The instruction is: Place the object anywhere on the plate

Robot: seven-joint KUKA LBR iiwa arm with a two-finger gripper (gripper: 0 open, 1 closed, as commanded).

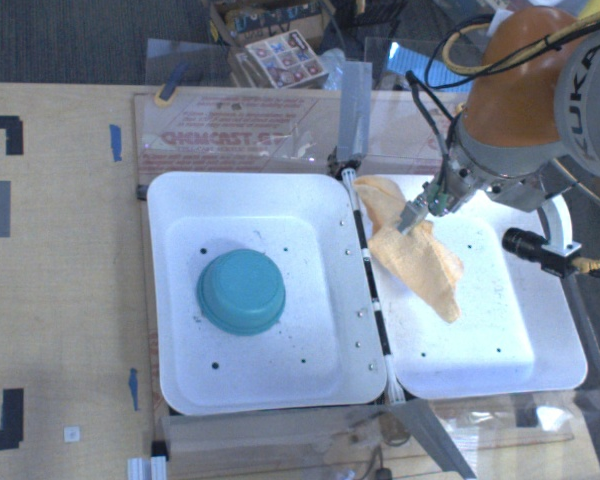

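Arm (pixel 525 88): grey and orange, reaching in from the right over the right bin.
Left bin (pixel 180 208): white, shallow, holding the plate.
Right bin (pixel 540 348): white, holding the cloth.
Cloth (pixel 420 263): yellow, crumpled, lying along the right bin's left side.
Plate (pixel 242 290): teal, round, middle of the left bin.
Gripper (pixel 414 219): fingers narrowed, pinching the cloth's upper part.

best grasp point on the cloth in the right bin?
Probably pinch the cloth at its raised, bunched upper part near the divider, coming straight down from above. It lies limp and crumpled, trailing flat toward the lower right, so the folds up top give the fingers something to close on; the flat tail offers little. The gripper sits at that end now.
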